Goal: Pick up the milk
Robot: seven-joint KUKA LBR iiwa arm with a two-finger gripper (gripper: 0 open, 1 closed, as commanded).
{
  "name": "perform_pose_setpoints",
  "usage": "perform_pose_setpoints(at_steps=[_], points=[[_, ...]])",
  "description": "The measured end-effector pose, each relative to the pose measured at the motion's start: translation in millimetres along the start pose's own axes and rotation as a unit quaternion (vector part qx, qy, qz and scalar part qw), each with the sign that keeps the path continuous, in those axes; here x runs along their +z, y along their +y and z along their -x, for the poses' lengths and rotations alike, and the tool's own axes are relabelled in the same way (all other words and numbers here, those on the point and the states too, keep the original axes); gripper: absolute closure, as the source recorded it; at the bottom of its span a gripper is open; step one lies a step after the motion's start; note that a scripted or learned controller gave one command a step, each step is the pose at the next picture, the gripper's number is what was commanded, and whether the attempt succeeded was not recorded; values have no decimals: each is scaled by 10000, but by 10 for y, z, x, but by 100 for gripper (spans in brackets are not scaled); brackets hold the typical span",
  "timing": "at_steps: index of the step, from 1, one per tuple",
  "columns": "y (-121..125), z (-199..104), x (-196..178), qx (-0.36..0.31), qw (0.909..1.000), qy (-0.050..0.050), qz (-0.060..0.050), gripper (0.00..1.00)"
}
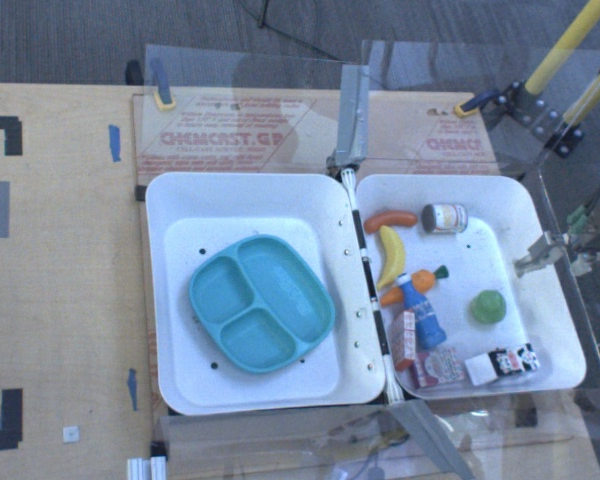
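White milk carton [503, 363] hugs bin's [565, 298] near rim.

Two white bins sit side by side on the tabletop [60, 268]. The left bin [170, 208] holds a blue plate [262, 303] with three parts. The right bin [550, 308] holds a banana [392, 255], a green ball [488, 307], a blue bottle [424, 318], a can [443, 217] and the milk [502, 363], lying near the front edge.

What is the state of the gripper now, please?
Gripper: at the right bin's right edge, apart from the milk; open or closed cannot be told.
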State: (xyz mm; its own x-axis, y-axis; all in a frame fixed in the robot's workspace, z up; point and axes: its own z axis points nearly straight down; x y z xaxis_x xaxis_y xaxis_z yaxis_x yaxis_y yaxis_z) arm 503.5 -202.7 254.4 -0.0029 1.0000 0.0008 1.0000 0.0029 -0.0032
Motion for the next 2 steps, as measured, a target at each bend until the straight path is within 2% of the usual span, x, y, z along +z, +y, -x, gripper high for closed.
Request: perform_pose_setpoints(at_steps=[1, 2], points=[[-242, 216, 1101, -105, 9999, -2, 4, 0], [-228, -183, 343, 1566, 9877, -10, 10, 0]])
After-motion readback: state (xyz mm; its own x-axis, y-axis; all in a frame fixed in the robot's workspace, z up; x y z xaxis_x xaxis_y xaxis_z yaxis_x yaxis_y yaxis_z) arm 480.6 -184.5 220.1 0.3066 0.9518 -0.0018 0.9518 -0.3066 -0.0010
